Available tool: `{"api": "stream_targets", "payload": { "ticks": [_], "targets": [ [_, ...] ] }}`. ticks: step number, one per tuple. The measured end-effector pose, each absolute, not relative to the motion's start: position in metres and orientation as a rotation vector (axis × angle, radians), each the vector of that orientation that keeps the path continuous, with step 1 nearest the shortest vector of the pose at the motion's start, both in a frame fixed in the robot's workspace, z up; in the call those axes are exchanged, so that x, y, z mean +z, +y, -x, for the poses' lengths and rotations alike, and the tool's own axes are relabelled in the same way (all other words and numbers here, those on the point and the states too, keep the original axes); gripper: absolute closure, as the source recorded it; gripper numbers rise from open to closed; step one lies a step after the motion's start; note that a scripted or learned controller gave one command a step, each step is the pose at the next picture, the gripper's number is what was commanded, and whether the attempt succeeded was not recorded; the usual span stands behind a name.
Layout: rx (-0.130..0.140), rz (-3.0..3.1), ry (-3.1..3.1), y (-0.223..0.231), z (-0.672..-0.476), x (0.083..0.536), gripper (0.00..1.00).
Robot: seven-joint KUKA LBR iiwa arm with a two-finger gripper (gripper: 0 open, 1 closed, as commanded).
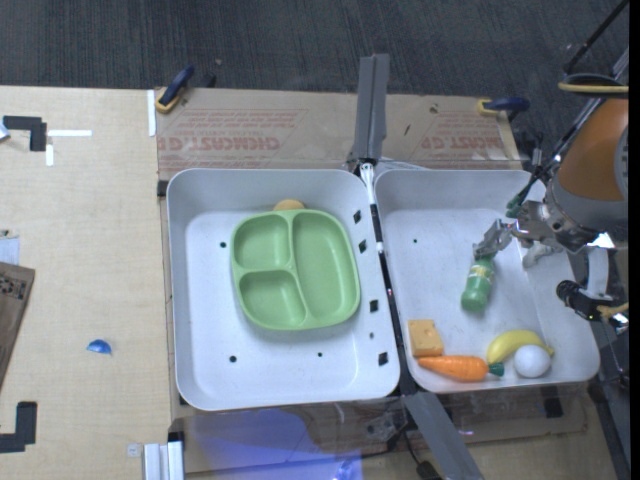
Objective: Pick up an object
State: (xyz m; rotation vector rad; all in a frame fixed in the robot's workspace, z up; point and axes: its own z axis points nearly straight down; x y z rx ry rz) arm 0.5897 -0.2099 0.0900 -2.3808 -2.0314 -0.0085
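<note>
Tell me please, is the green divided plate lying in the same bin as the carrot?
No, the green divided plate lies in the left bin, while the carrot lies in the right bin.

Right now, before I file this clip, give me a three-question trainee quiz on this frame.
1. True or false: the green divided plate lies in the left bin.
2. Which lies nearest the gripper: A carrot, B green bottle, C egg?
3. What yellow fruit touches the egg?

Key: 1 true; 2 B; 3 banana.
</note>
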Motion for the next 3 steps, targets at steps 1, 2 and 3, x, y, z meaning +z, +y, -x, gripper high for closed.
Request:
{"api": "stream_targets", "payload": {
  "ticks": [1,2,3],
  "targets": [
    [0.003,2.407,-2.012,-0.164,-0.543,0.089,0.00],
    [0.006,2.406,-2.009,-0.165,-0.544,0.096,1.00],
    [0.007,2.604,-1.754,-0.099,-0.548,0.232,1.00]
  ]
}}
